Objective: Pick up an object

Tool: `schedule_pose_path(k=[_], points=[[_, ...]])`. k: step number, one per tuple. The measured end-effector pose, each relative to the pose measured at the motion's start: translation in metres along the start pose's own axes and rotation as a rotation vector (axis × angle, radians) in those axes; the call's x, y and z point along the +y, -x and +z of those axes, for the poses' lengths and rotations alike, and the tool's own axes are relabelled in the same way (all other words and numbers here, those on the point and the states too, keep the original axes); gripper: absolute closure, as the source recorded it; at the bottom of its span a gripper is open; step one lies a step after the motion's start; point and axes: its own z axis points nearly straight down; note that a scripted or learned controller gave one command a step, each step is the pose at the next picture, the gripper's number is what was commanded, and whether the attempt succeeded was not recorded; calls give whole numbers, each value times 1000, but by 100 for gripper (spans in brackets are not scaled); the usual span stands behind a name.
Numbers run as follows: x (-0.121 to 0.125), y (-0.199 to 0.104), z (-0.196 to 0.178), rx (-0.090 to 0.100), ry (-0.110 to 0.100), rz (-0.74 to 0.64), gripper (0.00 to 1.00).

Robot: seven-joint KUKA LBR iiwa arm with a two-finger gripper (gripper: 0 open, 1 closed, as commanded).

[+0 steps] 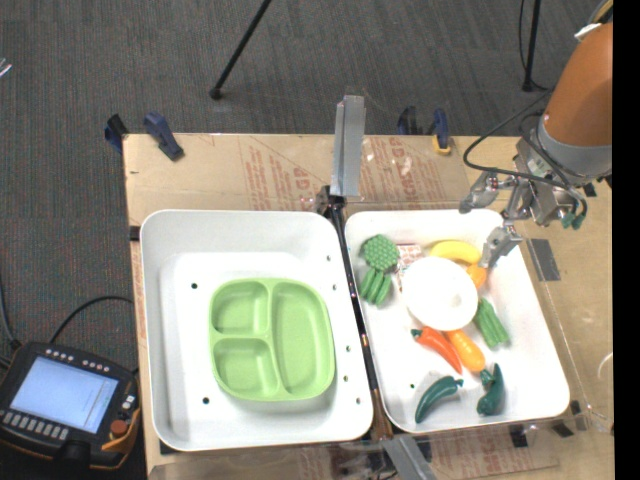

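My gripper (pixel 520 252) hangs over the far right corner of the right bin (pixel 545 343), open, with nothing between its fingers. Its left finger (pixel 497 245) hovers just right of a yellow banana (pixel 455 251). A white round plate (pixel 440 293) lies in the middle of this bin. Around it are a green knobbly toy (pixel 380 252), green pods (pixel 375 286), a ridged green vegetable (pixel 490 323), a red-orange pepper (pixel 436 345), an orange piece (pixel 467 350), and two dark green pieces (pixel 438 396) (pixel 490 390) at the near edge.
The left bin (pixel 170 268) holds a light green divided tray (pixel 272 340). A grey upright post (pixel 348 153) stands behind the seam between the bins. Blue clamps (pixel 160 133) grip the bench's far edge. A teach pendant (pixel 65 398) lies at the lower left.
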Motion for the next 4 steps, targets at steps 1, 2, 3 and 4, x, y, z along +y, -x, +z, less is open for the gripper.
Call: schedule_pose_path(k=[1, 2, 3, 4], points=[[14, -70, 101, -4, 0, 23, 0], [21, -103, 114, -37, -5, 65, 0], [33, -127, 117, -78, -17, 78, 0], [46, -138, 119, -95, -15, 149, 0]])
